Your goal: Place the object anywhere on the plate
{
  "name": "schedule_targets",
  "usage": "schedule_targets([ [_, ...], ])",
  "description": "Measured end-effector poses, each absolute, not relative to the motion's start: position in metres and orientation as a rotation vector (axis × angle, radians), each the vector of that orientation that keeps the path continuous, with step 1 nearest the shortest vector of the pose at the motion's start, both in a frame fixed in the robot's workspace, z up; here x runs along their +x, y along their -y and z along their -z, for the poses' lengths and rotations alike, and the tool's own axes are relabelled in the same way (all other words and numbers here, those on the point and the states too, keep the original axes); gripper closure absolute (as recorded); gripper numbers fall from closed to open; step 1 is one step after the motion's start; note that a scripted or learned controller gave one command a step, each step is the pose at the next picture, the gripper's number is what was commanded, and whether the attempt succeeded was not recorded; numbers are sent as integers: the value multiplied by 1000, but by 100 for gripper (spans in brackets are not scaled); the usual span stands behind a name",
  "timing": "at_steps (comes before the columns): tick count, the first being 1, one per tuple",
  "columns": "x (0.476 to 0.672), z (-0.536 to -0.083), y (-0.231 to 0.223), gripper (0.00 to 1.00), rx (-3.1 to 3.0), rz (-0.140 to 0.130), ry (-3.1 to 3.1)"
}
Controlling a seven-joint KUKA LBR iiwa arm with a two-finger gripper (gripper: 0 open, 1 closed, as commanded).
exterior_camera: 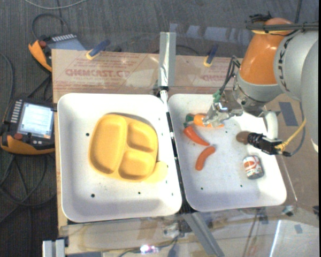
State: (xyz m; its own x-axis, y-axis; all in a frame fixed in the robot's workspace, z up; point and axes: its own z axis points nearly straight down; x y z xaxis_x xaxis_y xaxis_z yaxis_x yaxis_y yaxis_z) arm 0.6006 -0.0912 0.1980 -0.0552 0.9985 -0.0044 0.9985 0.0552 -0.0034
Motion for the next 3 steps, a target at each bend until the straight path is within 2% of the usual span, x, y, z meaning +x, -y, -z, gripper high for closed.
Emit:
schedule_targets([
  [1,579,-225,8,100,2004,4,-2421],
  [2,567,-264,-61,100,1985,2,-2436],
  [3,580,-278,-123,100,2424,8,-1998],
])
